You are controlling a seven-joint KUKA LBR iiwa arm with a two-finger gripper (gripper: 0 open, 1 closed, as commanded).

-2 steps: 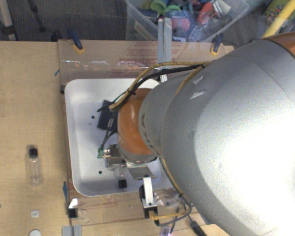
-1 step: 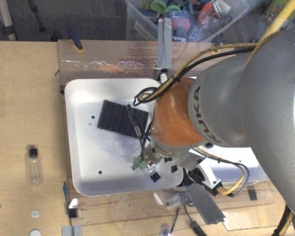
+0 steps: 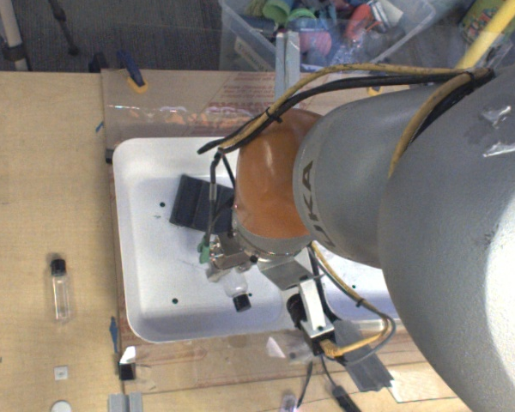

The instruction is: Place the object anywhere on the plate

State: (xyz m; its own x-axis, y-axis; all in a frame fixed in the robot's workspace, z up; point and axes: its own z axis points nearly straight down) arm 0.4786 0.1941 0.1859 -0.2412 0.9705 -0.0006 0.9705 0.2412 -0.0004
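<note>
A light wooden bench top (image 3: 34, 187) fills the left side, its far edge meeting a dark grey floor (image 3: 103, 15). A white pole (image 3: 9, 11) stands at the upper left corner. Beyond the bench's far edge, a clear plastic tub (image 3: 240, 24) holds a jumble of colourful toys (image 3: 326, 7). A small clear vial (image 3: 60, 288) lies near the bench's left edge.

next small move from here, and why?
Probably lift the arm a little to clear the view. It hangs over the white bin, covering most of it; the gripper sits low beside a dark flat object, with a small dark piece just below. No plate can be made out.
</note>
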